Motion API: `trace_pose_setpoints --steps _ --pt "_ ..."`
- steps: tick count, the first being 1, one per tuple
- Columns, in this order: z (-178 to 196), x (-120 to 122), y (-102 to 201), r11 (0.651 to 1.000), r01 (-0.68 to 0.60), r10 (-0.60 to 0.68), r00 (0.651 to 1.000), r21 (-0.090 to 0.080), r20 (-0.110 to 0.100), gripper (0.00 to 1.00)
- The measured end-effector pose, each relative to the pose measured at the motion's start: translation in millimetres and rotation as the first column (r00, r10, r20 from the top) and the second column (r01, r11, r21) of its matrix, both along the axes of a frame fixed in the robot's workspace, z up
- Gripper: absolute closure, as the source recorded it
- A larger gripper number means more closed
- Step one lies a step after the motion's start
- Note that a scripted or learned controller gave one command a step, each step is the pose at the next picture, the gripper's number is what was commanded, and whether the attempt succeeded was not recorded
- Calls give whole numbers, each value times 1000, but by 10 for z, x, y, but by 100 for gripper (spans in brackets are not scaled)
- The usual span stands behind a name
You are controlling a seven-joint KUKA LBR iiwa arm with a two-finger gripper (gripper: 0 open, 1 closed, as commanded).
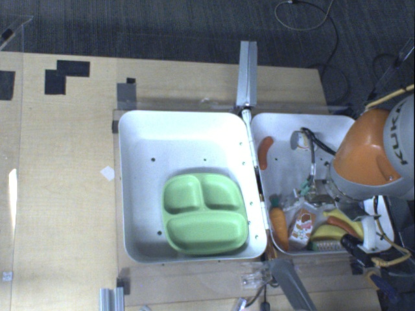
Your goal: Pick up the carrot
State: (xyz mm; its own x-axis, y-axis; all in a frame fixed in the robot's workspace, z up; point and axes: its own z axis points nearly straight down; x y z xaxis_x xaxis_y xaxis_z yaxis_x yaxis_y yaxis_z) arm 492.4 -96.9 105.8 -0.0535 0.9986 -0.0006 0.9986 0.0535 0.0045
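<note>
approach step, nothing grasped. carrot (279,223) lies at lower left of the right bin (280,129), against the dividing wall. gripper (314,190) just right of it; finger state: cannot tell. next: shift left, descend over the carrot.

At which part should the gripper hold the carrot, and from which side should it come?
Probably around the middle of the carrot, coming from above. It lies flat along the right bin's left wall, its length running toward the near corner, so the fingers should close across its narrow width. A snack packet sits close on its right, leaving little room there.
</note>
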Motion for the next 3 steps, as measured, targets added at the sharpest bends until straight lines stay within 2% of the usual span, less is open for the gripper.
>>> trace_pose_setpoints --steps 1,2,3 --pt "-165 345 78 823 568 -568 823 7 4 0" --pt "-165 347 77 823 568 -568 823 7 4 0" --pt "-52 374 85 826 564 -564 826 11 10 100"
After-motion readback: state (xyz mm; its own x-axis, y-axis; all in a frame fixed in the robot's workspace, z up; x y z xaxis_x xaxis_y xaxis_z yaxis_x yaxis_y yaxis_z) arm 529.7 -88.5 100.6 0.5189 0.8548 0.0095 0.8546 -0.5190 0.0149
